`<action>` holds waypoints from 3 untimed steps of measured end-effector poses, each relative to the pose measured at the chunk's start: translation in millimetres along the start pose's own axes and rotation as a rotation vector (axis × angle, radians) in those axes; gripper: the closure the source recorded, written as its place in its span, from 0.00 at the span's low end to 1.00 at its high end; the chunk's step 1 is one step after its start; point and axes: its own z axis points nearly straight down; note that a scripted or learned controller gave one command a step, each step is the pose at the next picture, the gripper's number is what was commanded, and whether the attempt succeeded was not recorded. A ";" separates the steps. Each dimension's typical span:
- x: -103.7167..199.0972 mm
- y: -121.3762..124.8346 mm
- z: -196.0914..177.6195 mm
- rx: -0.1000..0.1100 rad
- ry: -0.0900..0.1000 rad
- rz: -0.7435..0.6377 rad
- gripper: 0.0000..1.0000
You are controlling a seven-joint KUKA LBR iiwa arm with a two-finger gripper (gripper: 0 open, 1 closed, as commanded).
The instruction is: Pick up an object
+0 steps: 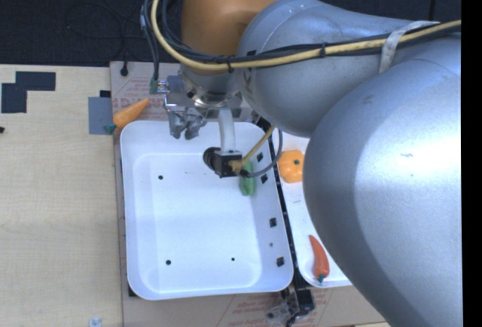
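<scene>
Since the carrot [130, 112] near the gripper [186, 128] looks light and slick, grasp its middle. Whether that gripper is clenched, I cannot tell.

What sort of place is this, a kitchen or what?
Likely a robotics lab bench, not a kitchen: a big grey robot arm with an orange band reaches over a shallow white plastic bin, and a small red pepper lies in the neighbouring bin.
</scene>
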 end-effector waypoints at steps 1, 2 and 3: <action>27.6 2.0 -78.5 -0.007 0.000 0.004 1.00; 12.7 -0.5 -309.2 -0.018 0.002 0.002 1.00; 27.3 -44.3 -297.1 0.003 -0.004 0.005 1.00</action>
